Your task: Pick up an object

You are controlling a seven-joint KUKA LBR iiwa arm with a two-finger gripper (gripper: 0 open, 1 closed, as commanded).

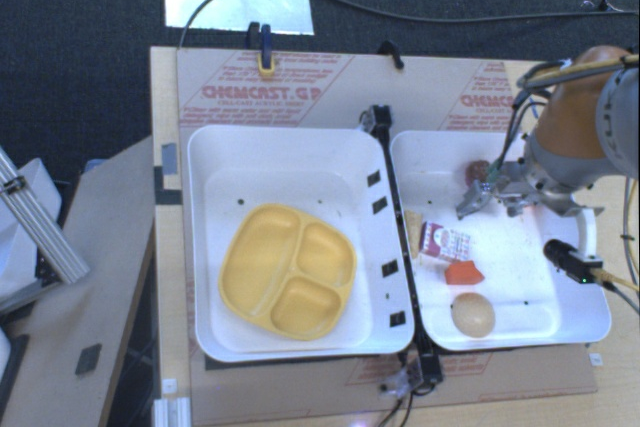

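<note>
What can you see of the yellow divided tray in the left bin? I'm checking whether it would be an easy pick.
The yellow divided tray looks like smooth moulded plastic, a rounded square with three compartments: one long one along its left side and two smaller ones on the right. It lies flat, open side up, turned at an angle to the bin walls, on the floor of the left white bin, toward the near side. Its compartments hold nothing. It touches only the bin floor.
</note>
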